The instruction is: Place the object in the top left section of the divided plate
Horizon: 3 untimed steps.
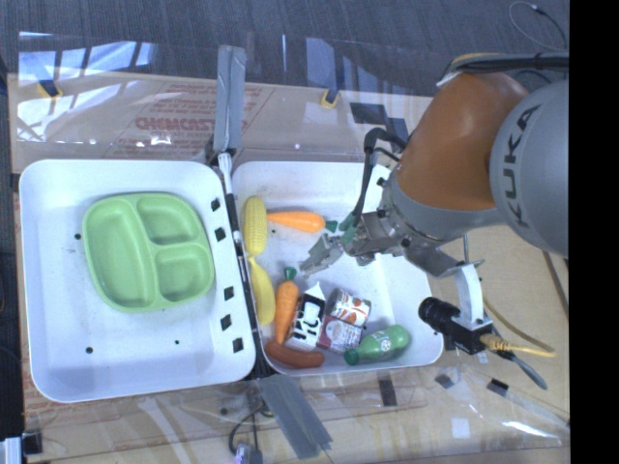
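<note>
A green divided plate (106,259) lies in the left bin (44,346); it has one large section on its left side and two smaller ones on its right. My gripper (324,254) hangs low over the middle of the right bin (416,288), pointing down and to the left. Just below its tip stands an orange carrot (286,307), and a second carrot (298,222) lies just above it. I see nothing held in the gripper.
The right bin also holds a corn cob (253,225), a banana (261,293), a sausage (295,358), a black-and-white carton (309,322), a red-brown carton (346,322) and a green bottle (379,344). The bins' walls meet in a ridge (229,259) between them.
</note>
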Motion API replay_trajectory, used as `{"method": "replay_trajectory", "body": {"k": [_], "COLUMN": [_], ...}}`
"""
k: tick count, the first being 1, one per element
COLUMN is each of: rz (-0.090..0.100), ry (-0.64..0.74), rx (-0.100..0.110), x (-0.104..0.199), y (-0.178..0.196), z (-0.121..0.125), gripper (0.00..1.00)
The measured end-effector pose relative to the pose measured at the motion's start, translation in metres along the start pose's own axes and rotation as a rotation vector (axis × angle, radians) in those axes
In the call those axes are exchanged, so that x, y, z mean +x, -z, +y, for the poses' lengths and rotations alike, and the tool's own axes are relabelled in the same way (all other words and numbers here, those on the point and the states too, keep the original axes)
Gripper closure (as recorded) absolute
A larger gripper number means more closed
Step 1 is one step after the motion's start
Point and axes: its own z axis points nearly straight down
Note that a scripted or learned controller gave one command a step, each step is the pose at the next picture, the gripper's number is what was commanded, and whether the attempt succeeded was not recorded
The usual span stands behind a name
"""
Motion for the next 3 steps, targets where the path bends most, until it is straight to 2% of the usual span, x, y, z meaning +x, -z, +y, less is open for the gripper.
{"method": "replay_trajectory", "body": {"k": [1, 2, 3], "rz": [-0.002, -0.003, -0.004], "ry": [0.059, 0.238, 0.240], "rx": [-0.003, 0.003, 0.008], "x": [0.126, 0.184, 0.183], "y": [0.060, -0.042, -0.035], "z": [0.018, 0.026, 0.027], "gripper": [0.00, 0.00, 1.00]}}
